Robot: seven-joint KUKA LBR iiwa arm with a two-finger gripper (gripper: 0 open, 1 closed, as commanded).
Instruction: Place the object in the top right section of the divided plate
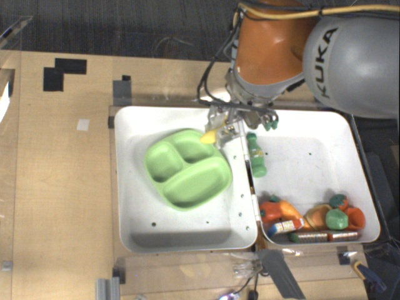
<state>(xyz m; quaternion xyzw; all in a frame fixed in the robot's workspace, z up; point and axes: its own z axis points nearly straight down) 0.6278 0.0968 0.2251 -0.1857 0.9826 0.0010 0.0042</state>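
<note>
A small yellow object (pixel 209 137) is being clamped between the jaws of the gripper (pixel 215 134), just above the green divided plate's (pixel 187 167) upper right rim.

Two white bins (pixel 187 239), one green divided plate (pixel 187 167), one green bottle (pixel 255 157).

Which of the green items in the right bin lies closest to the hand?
The green bottle, lying alone along the right bin's left wall just below the hand. The other green pieces sit in the pile at the bin's near right corner, far from it.
</note>
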